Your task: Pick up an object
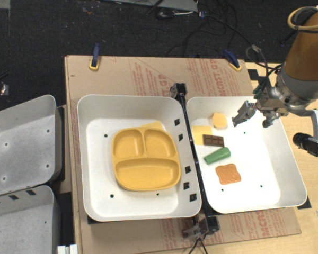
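In the right bin (pixel 278 187) lie a round yellow piece (pixel 219 120), a pale yellow slice (pixel 200 133) under a brown chocolate bar (pixel 213 140), a green cylinder (pixel 217 155) and an orange toast-like piece (pixel 228 173). My gripper (pixel 254 116) hangs over the bin's upper right part, open, its two dark fingers (pixel 243 114) spread apart with nothing between them. It is to the right of the round yellow piece and apart from it.
The left bin (pixel 95 142) holds a yellow divided tray (pixel 146 159). A black divider (pixel 188 142) runs between the bins. Grey metal trays (pixel 21 142) lie off the bench to the left. Cables and clamps sit along the far edge.
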`<state>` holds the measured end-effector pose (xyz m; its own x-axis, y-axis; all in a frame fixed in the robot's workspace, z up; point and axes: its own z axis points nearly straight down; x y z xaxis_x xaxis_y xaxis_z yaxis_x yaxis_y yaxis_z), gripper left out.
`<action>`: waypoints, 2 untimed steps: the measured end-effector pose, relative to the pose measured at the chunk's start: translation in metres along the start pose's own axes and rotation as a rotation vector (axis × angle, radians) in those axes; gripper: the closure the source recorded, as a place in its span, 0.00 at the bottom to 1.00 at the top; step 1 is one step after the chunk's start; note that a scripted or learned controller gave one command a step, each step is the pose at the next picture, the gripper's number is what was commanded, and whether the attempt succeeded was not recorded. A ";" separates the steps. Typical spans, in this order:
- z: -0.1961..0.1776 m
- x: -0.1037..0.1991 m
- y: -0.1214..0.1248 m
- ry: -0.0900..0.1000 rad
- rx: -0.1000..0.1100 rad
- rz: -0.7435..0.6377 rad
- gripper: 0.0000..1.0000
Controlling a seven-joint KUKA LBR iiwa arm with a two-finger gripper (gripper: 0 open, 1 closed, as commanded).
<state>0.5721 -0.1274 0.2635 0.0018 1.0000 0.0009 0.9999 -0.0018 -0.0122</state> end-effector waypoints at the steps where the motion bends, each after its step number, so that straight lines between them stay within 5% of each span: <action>1: -0.007 0.000 0.002 -0.002 -0.012 -0.002 0.00; 2: 0.036 0.004 0.001 -0.001 -0.009 -0.001 0.00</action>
<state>0.5729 -0.1234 0.2271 0.0006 1.0000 0.0002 1.0000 -0.0006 -0.0036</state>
